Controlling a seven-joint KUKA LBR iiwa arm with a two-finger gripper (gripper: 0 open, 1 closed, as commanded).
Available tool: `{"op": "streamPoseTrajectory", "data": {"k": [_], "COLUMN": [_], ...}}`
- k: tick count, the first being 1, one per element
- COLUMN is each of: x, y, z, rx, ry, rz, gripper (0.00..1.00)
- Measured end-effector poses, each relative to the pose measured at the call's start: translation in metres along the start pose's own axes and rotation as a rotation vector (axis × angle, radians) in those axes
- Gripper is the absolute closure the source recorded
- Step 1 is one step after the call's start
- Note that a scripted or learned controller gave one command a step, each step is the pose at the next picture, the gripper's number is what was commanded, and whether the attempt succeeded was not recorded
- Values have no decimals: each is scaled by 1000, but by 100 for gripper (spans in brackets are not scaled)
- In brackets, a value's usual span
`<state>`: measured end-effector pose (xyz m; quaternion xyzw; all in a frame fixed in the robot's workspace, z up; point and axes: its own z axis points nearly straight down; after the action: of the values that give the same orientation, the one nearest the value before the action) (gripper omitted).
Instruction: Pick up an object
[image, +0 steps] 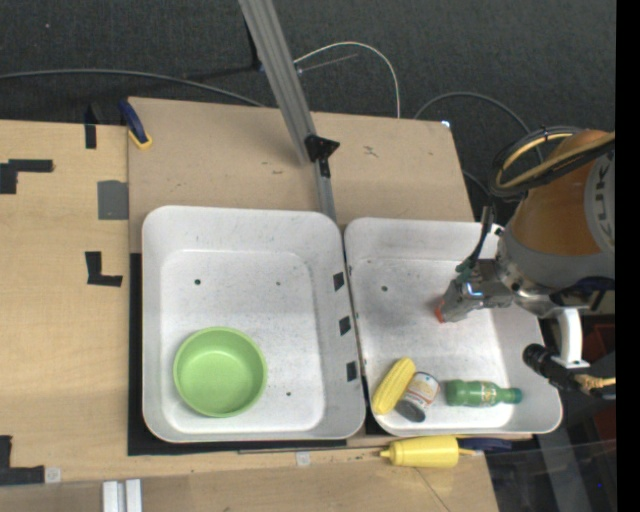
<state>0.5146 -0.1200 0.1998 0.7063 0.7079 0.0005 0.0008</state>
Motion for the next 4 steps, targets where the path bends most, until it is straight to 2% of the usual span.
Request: {"op": "streamPoseTrajectory", "data": {"k": [1, 2, 3, 4], "x": [6, 6, 54, 100], "y": [-4, -3, 16, 23], "z": [-59, -88, -87, -71], "rx": [-2, 0, 3, 6], "ry": [-1, 0, 1, 1], "rz": [0, 1, -4, -4], "gripper": [100, 100, 100, 100]}}
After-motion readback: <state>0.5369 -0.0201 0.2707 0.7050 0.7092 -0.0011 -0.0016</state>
